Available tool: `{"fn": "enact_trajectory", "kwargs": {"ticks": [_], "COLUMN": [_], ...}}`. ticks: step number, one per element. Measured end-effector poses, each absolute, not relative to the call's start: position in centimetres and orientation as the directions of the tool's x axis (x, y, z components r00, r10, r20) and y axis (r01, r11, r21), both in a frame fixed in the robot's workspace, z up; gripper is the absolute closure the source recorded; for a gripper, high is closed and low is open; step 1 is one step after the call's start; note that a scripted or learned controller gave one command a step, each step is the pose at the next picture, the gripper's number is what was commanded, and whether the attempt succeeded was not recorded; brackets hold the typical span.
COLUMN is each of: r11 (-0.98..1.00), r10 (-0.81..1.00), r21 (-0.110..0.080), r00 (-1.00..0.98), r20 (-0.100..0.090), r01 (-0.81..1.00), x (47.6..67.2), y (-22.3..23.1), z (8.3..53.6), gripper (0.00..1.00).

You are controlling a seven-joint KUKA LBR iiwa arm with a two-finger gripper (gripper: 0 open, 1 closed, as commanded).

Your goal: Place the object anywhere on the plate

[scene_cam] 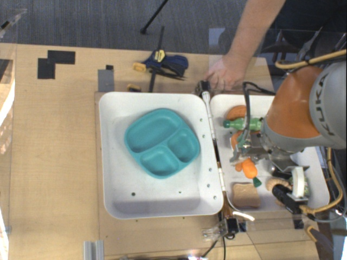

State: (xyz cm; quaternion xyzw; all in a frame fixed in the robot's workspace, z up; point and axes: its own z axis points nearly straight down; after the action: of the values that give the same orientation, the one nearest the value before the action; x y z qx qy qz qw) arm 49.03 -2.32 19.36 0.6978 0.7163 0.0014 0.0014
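A teal plate (161, 142) with three compartments lies in the left white bin (116, 199), and nothing rests on it. My gripper (245, 149) is low in the right bin (320, 196), among the toy foods near its left wall. An orange carrot (249, 169) with a green tip lies just below the gripper. A green bottle-shaped toy (240, 124) and an orange rounded toy (236, 112) lie just above it. Another orange piece (234, 140) sits beside the gripper, partly hidden. The arm's grey and orange body covers the bin's middle.
A brown bread-like block (245, 195) sits at the right bin's front left corner. A person's hand (225, 77) rests at the back edge between the bins. A blue and yellow clamp (162, 64) lies on the bench behind the left bin. Cables run along the right bin's front.
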Motion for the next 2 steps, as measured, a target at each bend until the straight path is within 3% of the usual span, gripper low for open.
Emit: {"fn": "enact_trajectory", "kwargs": {"ticks": [1,2], "r11": [-0.001,-0.419], "r10": [1.0,0.908], "r21": [0.004,-0.002], "r00": [0.001,0.419], "r20": [0.005,0.001], "r01": [1.0,0.908], "x": [52.5,55.6], "y": [7.3,14.0], "z": [21.3,21.6], "gripper": [1.0,1.0]}}
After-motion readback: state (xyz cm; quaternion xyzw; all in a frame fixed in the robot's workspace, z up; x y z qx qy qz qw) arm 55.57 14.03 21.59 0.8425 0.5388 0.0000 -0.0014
